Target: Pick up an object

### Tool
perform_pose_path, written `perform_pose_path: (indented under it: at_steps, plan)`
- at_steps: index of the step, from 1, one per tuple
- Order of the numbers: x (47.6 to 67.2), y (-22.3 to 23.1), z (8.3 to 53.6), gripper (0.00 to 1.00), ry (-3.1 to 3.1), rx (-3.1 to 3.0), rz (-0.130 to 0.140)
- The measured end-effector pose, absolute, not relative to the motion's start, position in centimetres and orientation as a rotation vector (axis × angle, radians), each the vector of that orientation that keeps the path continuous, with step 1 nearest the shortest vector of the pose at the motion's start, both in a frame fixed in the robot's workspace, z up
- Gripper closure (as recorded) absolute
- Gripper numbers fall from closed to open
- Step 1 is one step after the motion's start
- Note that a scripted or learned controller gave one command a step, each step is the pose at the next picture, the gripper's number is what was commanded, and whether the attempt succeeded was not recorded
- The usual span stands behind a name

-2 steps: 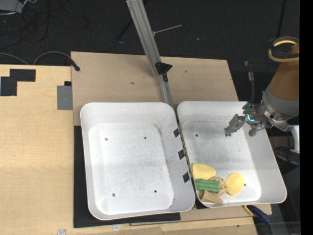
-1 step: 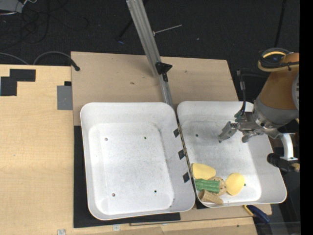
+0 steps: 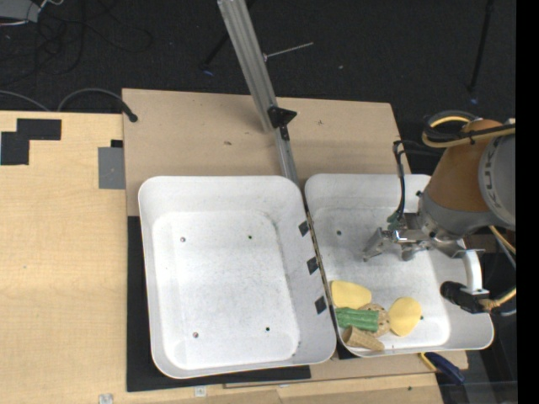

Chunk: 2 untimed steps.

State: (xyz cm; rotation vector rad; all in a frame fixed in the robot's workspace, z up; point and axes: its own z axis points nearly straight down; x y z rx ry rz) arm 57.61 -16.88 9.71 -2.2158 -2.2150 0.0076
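Four small objects lie clustered at the near end of the right bin. We judge the approach step: the claw, spread and carrying nothing, must descend nearer them.

Arm reaching leftward, gripper low

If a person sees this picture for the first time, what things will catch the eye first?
First, the two white bins side by side: the left bin and the right bin. Next, a small heap at the near end of the right bin: two yellow pieces, a green piece and a tan one. The gripper hangs above that bin's middle, apart from the heap.
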Motion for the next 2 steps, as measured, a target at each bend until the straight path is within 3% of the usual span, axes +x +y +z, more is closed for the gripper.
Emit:
perform_pose_path:
  at_steps: [1, 2]
  plan:
    - [57.6, -16.9, 9.2, 0.0, -2.217, -2.223, 0.002]
    - [57.6, -17.0, 10.2, 1.0, -2.21, -2.228, 0.002]
